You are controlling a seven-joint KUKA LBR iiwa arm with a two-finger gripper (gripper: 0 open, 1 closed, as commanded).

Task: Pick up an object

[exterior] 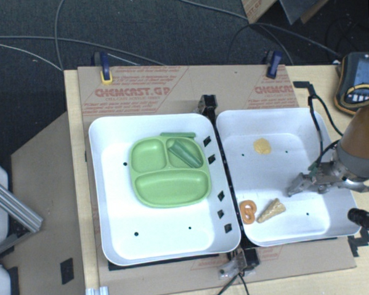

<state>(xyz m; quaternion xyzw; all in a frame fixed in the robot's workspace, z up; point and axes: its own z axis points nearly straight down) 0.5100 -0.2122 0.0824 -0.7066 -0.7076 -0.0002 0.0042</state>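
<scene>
The right bin (306, 122) holds three small things: a round yellow chip (262, 147) near its back, an orange pretzel (248, 211) at the front left, and a tan cone (270, 210) just right of the pretzel. My gripper (295, 189) reaches in from the right, low over the bin floor. It sits a little above and to the right of the cone, apart from it. Nothing is visible between its fingers.
The left bin (106, 179) holds a green sectioned plate (168, 185) with a green pickle-like piece (185, 152) in its back right section. A black divider (215, 161) runs between the bins. A yellow handset (356, 82) and cables lie at the right.
</scene>
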